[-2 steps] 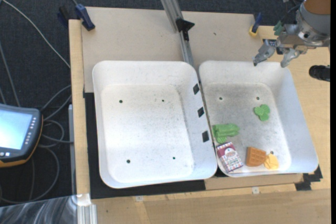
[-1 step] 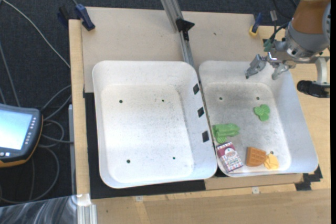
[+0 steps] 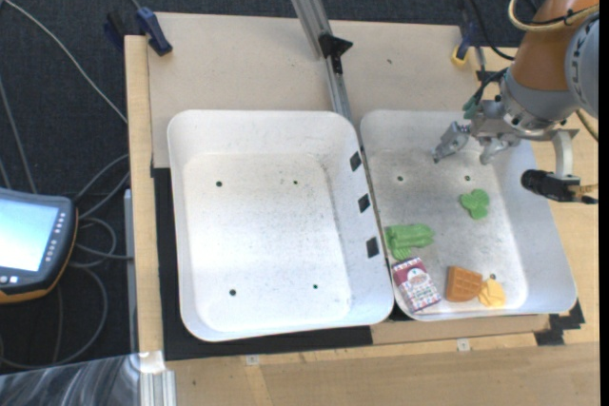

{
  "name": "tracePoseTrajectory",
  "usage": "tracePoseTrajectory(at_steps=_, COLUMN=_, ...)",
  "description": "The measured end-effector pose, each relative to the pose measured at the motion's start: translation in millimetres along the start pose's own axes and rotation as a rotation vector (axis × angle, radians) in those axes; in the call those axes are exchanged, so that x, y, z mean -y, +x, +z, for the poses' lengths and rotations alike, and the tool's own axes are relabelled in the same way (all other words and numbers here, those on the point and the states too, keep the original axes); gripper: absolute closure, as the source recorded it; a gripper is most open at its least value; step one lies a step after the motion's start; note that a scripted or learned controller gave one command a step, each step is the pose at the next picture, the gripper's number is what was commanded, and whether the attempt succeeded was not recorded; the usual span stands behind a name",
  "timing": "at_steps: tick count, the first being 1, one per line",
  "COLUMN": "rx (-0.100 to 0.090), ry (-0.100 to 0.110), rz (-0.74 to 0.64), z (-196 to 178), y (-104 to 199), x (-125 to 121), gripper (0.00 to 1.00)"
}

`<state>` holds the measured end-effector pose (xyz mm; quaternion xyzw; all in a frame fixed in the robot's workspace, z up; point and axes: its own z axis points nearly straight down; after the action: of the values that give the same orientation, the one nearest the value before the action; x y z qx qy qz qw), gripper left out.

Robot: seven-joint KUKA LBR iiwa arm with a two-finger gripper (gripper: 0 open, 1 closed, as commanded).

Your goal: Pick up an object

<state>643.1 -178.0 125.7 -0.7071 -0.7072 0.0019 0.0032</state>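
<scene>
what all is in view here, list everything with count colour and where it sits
white bins: 2, white, side by side on the bench; left one larger in view
small green object: 1, green, right bin, middle right
larger green object: 1, green, right bin, near its left wall
red and white packet: 1, red and white, right bin, front left corner
orange waffle-like piece: 1, orange, right bin, front
yellow piece: 1, yellow, right bin, touching the orange piece's right side
blue clamps: 2, blue, bench's back corners
metal pole: 1, grey, slanting down between the bins
handheld screen: 1, left floor edge
arm: 1, grey and orange, from right
claw: 1, grey, open, above right bin's back, holding nothing
</scene>
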Motion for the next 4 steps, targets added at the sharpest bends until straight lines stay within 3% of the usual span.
tracePoseTrajectory(at_steps=1, rx=0.001, ry=-0.009, rz=-0.001, z=-16, y=0, x=-3, gripper=1.00)
tracePoseTrajectory(at_steps=3, rx=0.004, ry=-0.016, rz=-0.001, z=-134, y=6, x=-8, gripper=1.00)
tracePoseTrajectory(at_steps=4, rx=-0.001, ry=-0.004, rz=-0.005, z=-120, y=58, x=1, gripper=1.00)
